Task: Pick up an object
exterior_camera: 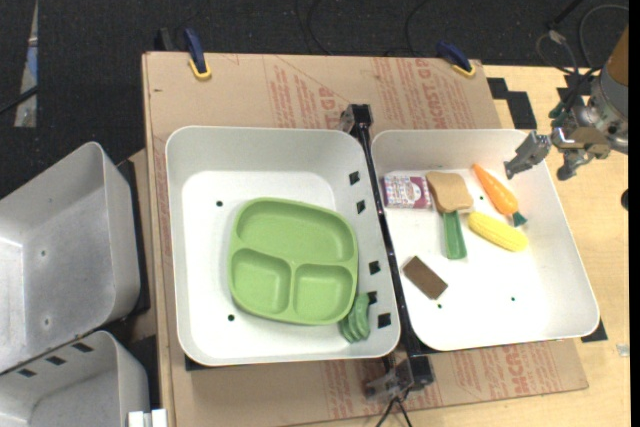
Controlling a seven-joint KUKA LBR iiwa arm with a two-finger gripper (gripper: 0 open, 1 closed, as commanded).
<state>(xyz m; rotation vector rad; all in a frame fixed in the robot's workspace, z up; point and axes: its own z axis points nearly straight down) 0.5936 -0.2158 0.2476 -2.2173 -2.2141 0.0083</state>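
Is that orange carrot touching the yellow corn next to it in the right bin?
Touching. In the camera view, the carrot lies with its lower end against the upper end of the corn; no white bin floor shows between them there.

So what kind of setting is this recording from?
Most likely a robotics lab bench: two white bins clamped to a cardboard-covered board, toy food like a carrot, loose cables on dark carpet.
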